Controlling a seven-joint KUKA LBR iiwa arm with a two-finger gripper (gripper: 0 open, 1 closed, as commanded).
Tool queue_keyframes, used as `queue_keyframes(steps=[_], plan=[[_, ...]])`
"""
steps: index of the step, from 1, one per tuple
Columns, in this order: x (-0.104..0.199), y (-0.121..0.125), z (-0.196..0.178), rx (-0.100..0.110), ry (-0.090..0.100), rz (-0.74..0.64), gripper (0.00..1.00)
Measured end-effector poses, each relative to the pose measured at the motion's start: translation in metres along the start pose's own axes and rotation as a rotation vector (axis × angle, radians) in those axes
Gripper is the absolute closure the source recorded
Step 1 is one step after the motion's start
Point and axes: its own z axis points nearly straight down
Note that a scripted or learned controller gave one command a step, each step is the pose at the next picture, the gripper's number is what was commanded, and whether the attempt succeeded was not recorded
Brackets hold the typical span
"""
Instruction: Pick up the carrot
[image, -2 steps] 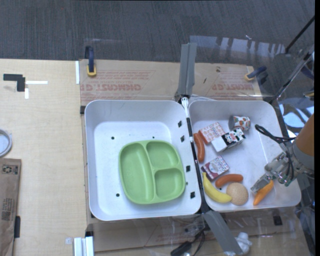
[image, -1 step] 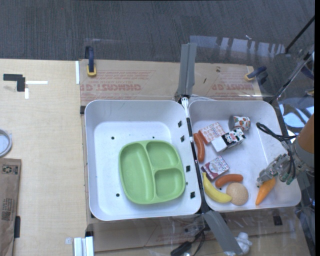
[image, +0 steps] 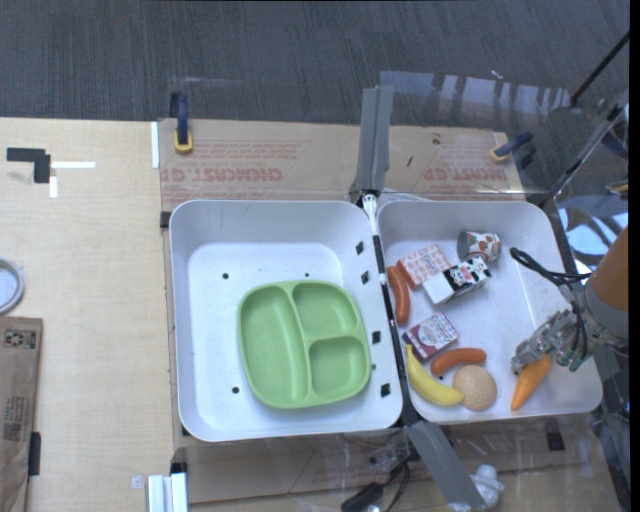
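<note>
Matt green plastic plate (image: 303, 345) sits in a smooth white plastic bin (image: 190, 300) beside pale wood bench (image: 80, 230).

Dark grey ribbed carpet floor (image: 250, 50) along the top. Pale wood-grain tabletop (image: 80, 260) at left, black L-shaped marker (image: 30, 162) and white tape strip (image: 72, 165) on it. Brown printed cardboard sheet (image: 260, 165) behind, held by a yellow-tipped clamp (image: 181, 125). Even light.

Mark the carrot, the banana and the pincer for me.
carrot (image: 528, 384): camera view, middle of the orange body, right bin's near right corner.
banana (image: 430, 384): camera view, middle of the yellow curve.
pincer (image: 532, 350): camera view, at the fingertips, right above the carrot's top end.
</note>
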Motion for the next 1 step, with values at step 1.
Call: queue_keyframes(steps=[1], plan=[[0.0561, 0.0683, -0.1062, 0.002, 0.001, -0.004, 1.0]])
